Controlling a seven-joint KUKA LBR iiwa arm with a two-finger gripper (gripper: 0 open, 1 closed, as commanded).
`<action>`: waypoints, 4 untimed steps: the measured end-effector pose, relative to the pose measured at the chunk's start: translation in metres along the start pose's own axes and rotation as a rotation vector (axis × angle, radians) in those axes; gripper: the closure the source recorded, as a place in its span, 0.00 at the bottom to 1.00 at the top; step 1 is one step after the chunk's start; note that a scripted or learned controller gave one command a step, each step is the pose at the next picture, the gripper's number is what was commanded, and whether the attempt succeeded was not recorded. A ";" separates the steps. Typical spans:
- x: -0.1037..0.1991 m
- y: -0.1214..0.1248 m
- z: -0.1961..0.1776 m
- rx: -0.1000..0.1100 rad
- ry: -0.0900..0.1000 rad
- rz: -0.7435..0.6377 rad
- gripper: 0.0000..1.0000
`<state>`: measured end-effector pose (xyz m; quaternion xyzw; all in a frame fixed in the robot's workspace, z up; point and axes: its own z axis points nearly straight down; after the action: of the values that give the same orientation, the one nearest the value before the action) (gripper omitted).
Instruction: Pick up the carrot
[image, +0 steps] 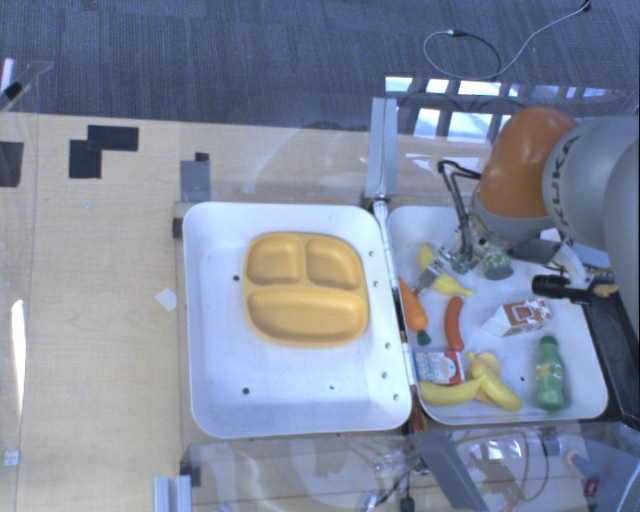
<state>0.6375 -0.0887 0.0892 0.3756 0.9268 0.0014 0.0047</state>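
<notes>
In the right bin (598, 400), a red sausage (454, 323), bananas (470, 385), a green bottle (548, 373) and a small carton (523, 316) are scattered. The carrot (413, 308) is seen against the bin's left wall, just left and below the gripper (447, 268), untouched. Whether the gripper is closed cannot be told.

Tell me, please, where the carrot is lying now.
The carrot lies in the right bin, against its left wall, just left of the red sausage and below the gripper.
</notes>
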 end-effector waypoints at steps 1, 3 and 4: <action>0.026 0.017 -0.096 0.003 0.004 0.035 0.00; 0.036 -0.035 -0.003 -0.007 -0.013 0.330 0.00; 0.039 -0.033 -0.011 -0.006 -0.005 0.326 1.00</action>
<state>0.5865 -0.0852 0.0995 0.5211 0.8534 0.0041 0.0076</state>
